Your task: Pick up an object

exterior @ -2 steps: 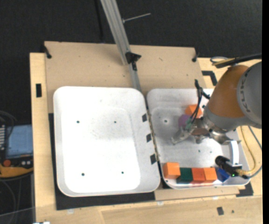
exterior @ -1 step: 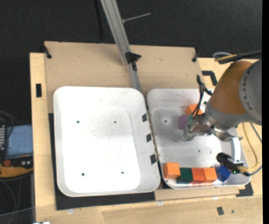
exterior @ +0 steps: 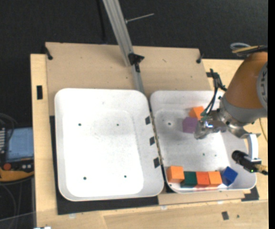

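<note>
In the right bin (exterior: 175, 104) a purple block (exterior: 189, 125) lies near the middle, with an orange block (exterior: 197, 112) just behind it to the right. My gripper (exterior: 203, 129) hangs low over the bin, right next to the purple block's right side. The grey wrist with its orange band (exterior: 244, 82) reaches in from the right and hides the fingertips. Along the bin's front wall sits a row of blocks: orange (exterior: 176, 173), dark green (exterior: 190, 178), orange (exterior: 203, 178), orange (exterior: 215, 177) and blue (exterior: 229, 175).
The left bin (exterior: 101, 142) stands beside the right one, joined by black clips at the shared edge. A slanted metal rail (exterior: 120, 30) rises behind the bins. A black cable fitting (exterior: 244, 161) hangs off the arm over the right bin's right side.
</note>
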{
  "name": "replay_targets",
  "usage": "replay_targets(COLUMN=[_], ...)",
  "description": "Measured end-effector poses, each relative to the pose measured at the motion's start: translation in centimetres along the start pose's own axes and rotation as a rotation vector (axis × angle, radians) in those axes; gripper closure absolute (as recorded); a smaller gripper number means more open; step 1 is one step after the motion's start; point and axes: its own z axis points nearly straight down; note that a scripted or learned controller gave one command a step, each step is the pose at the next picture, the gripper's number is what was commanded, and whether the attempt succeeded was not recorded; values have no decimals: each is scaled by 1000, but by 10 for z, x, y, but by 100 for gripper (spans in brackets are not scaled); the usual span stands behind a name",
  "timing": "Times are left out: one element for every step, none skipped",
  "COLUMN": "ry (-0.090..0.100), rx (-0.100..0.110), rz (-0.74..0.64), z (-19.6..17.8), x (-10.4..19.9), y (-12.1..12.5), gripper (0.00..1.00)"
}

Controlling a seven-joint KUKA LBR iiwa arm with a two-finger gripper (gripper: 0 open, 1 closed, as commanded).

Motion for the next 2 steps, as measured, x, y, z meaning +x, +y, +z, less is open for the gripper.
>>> replay_targets(ry=[1,0], rx=[-1,-1], rz=[-9,-9], z=[-47,-98], x=[7,2], y=[3,14], gripper=[100,100])
